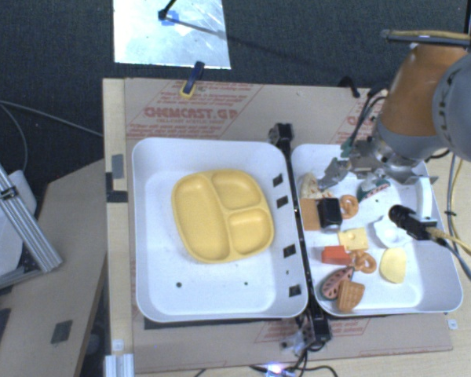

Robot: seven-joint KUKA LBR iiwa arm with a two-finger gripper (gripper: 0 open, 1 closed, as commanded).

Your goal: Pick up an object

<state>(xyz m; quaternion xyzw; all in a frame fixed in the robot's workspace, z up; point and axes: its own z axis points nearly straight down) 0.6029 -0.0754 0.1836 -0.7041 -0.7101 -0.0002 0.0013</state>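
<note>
Camera view, looking down on my bench: my gripper [352, 173] hangs over the far edge of the right bin [443, 289], its fingers spread apart with nothing between them. Small food toys lie across that bin: a black block [329, 213], a yellow cube [354, 239], an orange-red piece [336, 254] and a pale lemon [392, 265]. Alone in the left bin [153, 289] sits a yellow divided plate [220, 214].

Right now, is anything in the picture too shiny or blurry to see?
In the camera view, the shiny silver sheet beyond the bench glares white; the yellow divided plastic plate in the left white bin looks sharp and evenly lit; the gripper over the right white bin is slightly soft.
</note>
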